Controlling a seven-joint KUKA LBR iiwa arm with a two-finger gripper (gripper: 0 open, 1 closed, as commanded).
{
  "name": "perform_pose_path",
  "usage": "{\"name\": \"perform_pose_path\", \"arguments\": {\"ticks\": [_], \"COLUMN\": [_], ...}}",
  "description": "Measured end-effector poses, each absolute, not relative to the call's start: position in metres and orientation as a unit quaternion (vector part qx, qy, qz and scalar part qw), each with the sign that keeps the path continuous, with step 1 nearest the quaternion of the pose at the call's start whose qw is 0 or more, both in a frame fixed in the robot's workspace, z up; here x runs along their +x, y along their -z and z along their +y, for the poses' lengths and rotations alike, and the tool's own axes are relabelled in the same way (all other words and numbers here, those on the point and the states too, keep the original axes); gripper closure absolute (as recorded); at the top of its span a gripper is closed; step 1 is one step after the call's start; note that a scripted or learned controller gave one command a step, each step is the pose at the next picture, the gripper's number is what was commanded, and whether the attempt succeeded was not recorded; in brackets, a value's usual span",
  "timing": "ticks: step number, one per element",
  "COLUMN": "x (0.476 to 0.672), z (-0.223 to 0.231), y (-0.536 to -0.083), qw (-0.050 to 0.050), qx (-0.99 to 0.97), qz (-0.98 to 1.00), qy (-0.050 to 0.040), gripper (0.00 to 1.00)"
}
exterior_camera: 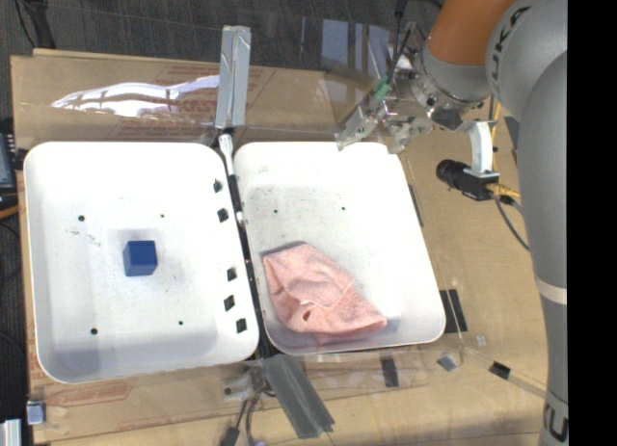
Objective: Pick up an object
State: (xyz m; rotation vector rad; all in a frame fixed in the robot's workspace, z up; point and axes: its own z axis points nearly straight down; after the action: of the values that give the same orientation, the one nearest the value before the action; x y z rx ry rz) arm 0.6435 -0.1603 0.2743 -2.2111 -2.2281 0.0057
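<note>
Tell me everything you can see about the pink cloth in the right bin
The pink cloth is a soft, salmon-pink piece of fabric, crumpled rather than spread flat, with folds and a raised ridge across its middle. It lies in the right bin, in the corner nearest the camera, close to the divider between the two bins. Its near edge runs along the bin's front wall. Nothing else touches it; the end effector is over the bin's far rim, well apart from it.
</note>
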Motion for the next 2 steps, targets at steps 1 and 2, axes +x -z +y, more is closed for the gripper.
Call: {"name": "perform_pose_path", "arguments": {"ticks": [1,2], "x": [0.59,0.555], "z": [-0.12,-0.119], "y": [-0.186,-0.091], "qw": [0.003,0.002], "qx": [-0.779,-0.729], "qz": [-0.627,-0.685], "qy": [-0.0027,-0.0012], "gripper": [0.0,0.0]}}
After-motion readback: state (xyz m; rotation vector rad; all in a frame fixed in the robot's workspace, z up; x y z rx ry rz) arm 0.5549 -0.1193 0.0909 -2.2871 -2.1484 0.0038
